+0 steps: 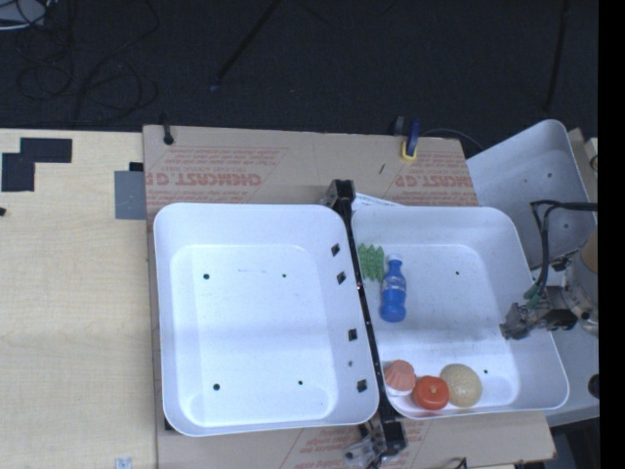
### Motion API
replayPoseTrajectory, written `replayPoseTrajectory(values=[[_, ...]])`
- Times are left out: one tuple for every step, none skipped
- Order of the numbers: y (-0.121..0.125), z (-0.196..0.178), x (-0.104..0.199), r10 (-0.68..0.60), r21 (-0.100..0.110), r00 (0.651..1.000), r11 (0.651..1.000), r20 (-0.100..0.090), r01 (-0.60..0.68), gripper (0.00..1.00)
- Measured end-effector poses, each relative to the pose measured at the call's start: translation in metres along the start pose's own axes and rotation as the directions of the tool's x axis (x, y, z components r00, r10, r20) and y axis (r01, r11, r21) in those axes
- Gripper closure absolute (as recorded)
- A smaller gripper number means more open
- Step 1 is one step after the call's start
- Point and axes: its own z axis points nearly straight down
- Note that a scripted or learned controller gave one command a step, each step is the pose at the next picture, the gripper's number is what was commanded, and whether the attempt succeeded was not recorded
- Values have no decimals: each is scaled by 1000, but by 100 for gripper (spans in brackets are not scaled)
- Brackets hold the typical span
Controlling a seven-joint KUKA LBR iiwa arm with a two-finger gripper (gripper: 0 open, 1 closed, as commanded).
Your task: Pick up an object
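Two white bins sit side by side on the bench: the left bin (254,316) lies far from the gripper (522,322), beyond the dark divider, while the right bin (459,262) has its outer wall directly beneath the gripper. The gripper hangs at that rim, a small dark tip at the end of cabled hardware, and whether it is apart or together I cannot tell at this size; nothing is visibly between its tips. Every candidate object lies inward of it, toward the divider. Largest is the blue bottle (393,289), upright or slightly leaning, across the bin floor from the gripper and a little farther back. Closer, toward the front corner, three rounded items crowd together: a pale yellowish ball (462,384) nearest the gripper, a red tomato-like piece (431,393) touching it on the far side, then a pinkish piece (398,374) against the divider. Smallest is a green ridged item (371,260) just beyond the bottle. As I judge it, the reach has not yet begun in earnest. The bottle looks the cleaner target because it stands apart; a grasp should straddle its narrow body squarely and come down low. The clustered pieces risk sliding into each other or into the corner wall.
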Motion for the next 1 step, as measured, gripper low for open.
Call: replayPoseTrajectory(values=[[0, 92, 61, -4, 2, 1000, 1000, 0, 4, 100]])
